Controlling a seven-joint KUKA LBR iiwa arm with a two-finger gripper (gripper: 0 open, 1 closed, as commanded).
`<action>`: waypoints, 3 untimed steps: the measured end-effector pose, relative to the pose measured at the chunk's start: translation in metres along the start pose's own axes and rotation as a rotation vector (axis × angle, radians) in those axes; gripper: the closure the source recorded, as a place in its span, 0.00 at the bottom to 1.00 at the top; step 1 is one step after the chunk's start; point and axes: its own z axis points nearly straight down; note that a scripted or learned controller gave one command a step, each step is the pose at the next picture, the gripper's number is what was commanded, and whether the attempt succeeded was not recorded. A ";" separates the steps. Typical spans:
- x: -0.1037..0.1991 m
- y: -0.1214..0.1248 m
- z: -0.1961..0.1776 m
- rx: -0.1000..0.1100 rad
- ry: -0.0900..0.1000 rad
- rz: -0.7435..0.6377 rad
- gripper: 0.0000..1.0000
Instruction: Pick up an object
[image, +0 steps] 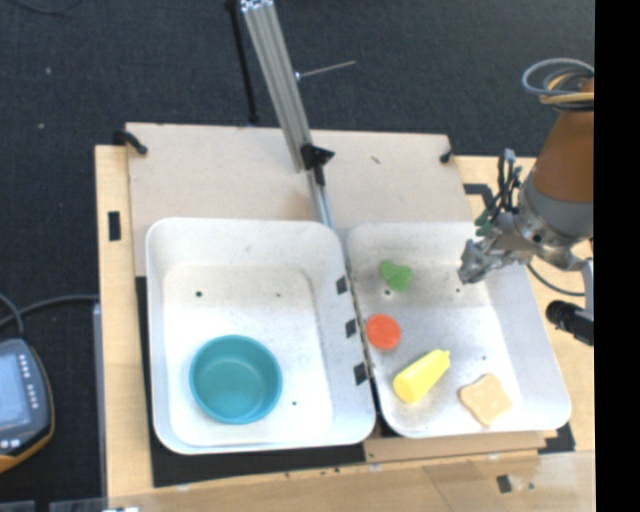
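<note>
The right bin (520, 300) holds a small green piece (396, 276), an orange-red round piece (383, 332), a yellow block (420, 375) lying at a slant, and a tan bread-like piece (485, 399). My gripper (472, 266) hangs over the upper right part of this bin, to the right of the green piece and apart from it. I see nothing between its fingers from here. A teal bowl (235, 378) sits in the left bin (170, 250).
A slanted metal pole (285, 90) rises from the back of the bench between the bins. The divider where the bins meet (352, 320) runs down the middle. A handheld device (20, 395) lies off the bench at the far left.
</note>
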 end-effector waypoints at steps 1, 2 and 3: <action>0.053 0.002 0.011 0.004 0.000 0.001 1.00; 0.110 -0.002 0.013 0.004 0.001 0.000 1.00; 0.163 0.009 0.024 0.005 0.000 0.001 1.00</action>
